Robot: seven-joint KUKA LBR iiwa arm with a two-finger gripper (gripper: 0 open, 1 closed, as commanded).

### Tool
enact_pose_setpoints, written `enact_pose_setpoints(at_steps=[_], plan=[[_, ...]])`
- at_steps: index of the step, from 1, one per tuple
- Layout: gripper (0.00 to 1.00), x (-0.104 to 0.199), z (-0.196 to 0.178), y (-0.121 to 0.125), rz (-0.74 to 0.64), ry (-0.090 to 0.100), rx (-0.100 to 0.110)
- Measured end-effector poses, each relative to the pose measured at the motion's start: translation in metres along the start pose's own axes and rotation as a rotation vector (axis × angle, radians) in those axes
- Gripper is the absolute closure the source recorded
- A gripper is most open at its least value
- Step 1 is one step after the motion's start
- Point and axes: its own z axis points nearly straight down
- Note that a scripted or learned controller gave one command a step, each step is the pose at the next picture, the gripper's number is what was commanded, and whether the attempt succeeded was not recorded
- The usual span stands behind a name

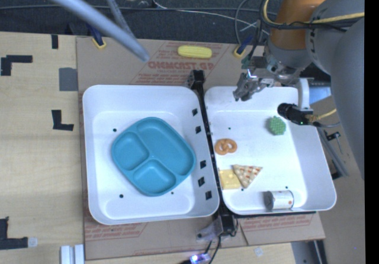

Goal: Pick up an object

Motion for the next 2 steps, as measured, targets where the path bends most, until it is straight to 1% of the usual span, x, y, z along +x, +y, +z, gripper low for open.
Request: enact_pose_setpoints(at_steps=[1, 2], plan=[[1.0, 0.052, -0.013, -0.003, -0.001, 0.001, -0.002], [1.0, 0.097, -0.012, 0.004, 0.0, 0.0, -0.001]])
